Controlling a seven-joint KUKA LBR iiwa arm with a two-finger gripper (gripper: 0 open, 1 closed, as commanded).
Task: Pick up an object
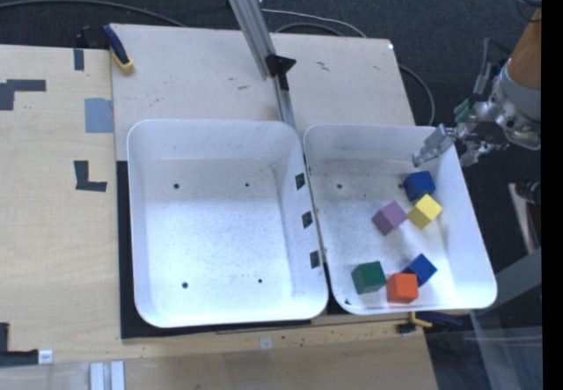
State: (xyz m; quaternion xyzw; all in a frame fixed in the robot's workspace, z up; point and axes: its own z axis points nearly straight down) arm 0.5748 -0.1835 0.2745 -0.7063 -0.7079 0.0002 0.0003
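Blocks, six of them, all in the right bin (466, 230). Nearest the camera, at the bin's six o'clock: orange block (403, 287), touching the green block (369, 276) at its nine o'clock and a dark blue block (422, 268) at its one o'clock. Farther in, near the bin's centre toward three o'clock: purple block (388, 217) and yellow block (425, 210) just beside each other, the yellow one at the purple one's three o'clock. Second blue block (419, 183) touches the yellow one at its twelve o'clock side.

Left bin (141, 203) sits beside the right one, walls touching along the middle.

My pincer (434, 147) is at the right bin's far rim, about one o'clock, just beyond the second blue block and apart from it. Nothing between my fingers. Whether they stand apart or together I cannot tell; the view is too blurred there.

Beyond both bins, at twelve o'clock, a metal rail (244, 5) slants over the bench (193, 71).
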